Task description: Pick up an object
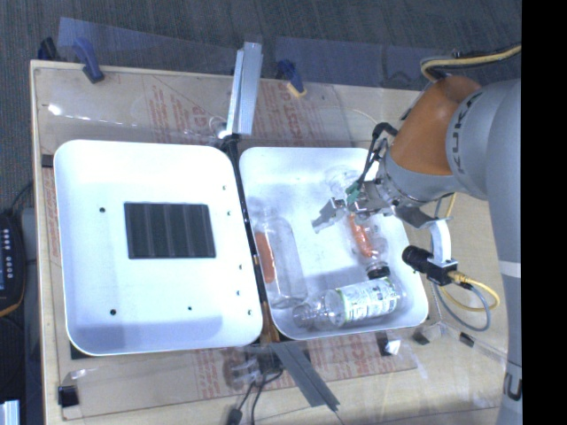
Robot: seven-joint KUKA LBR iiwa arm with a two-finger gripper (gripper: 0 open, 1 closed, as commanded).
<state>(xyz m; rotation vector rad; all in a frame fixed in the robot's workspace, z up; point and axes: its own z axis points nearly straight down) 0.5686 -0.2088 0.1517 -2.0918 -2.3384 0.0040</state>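
So the arm (pixel 461 140) is reaching in from the right and hanging over the right bin (pixel 266 171), with its orange band sitting just above the wrist. The gripper (pixel 341 209) is down near the middle of that bin, a bit toward the back. Honestly can't tell if the fingers are spread or pinched together, they're too small and blurry from where I'm looking, and nothing is clearly sitting between them.

Stuff in the right bin: a clear plastic bottle with a label (pixel 354 304) lying on its side along the front edge, black cap end pointing toward the right wall. Another clear bottle with something orange inside (pixel 276 259) lies lengthwise along the left wall. Then there's a small orange-tinted bottle (pixel 365 240) just below and to the right of the gripper, close to it but I can't say whether they touch.

The left bin (pixel 80 237) has a dark ribbed rectangle (pixel 169 230) in the middle of its floor.

A couple of blue clamps (pixel 89 65) at the back of the bench.
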